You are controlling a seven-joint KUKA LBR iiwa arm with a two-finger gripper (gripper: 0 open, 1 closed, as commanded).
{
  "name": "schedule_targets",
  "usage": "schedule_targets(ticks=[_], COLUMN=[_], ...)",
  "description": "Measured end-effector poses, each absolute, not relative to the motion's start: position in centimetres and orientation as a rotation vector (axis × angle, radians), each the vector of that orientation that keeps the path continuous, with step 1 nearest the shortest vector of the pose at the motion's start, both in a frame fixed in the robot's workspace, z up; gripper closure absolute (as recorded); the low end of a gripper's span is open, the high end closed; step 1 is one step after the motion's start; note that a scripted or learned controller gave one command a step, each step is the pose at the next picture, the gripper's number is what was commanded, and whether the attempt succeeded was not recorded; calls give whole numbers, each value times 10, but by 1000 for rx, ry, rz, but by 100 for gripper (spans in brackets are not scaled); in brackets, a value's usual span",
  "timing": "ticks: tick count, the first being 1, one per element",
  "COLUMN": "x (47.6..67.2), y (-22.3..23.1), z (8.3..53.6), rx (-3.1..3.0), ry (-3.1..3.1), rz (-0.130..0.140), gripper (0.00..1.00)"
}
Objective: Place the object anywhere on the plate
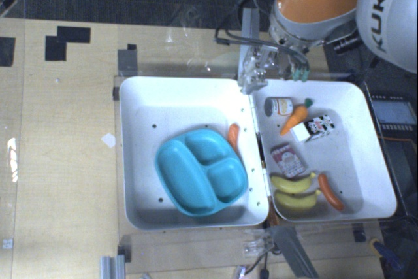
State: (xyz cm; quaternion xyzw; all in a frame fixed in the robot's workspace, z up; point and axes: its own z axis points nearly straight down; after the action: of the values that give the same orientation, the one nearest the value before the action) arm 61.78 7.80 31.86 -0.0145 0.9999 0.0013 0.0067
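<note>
The gripper (256,75) hangs over the back rim where the two white bins meet, high above everything. There's nothing between its fingers that I can see, and honestly I can't tell whether they're spread or pinched, since from this angle it's a tangle of metal and cable under that big orange band.

The blue plate (201,170) sits in the left bin (140,140), three compartments, all bare. Right next to its upper right edge, touching or very nearly, lies a small orange sausage-looking thing (233,136), on the bin floor and not on the plate. My guess is that's the object in play, since it's alone in there with the plate. If so, it's tucked between the plate rim and the bin wall, so an awkward pick.

The right bin (366,140) holds the spare stuff: a carrot (294,117), a little jar (281,106), a black-and-white carton (315,128), a dark red packet (287,159), bananas (294,191) and another sausage (330,192).

So the placing isn't done yet, as far as I can judge.
</note>
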Motion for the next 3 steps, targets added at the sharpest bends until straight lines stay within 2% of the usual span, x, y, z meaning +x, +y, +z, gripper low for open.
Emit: schedule_targets(ticks=[1, 3], x=[593, 598], y=[38, 40], z=[280, 306], rx=[112, 105], ry=[3129, 3108], rz=[3, 11], gripper=[100, 100])
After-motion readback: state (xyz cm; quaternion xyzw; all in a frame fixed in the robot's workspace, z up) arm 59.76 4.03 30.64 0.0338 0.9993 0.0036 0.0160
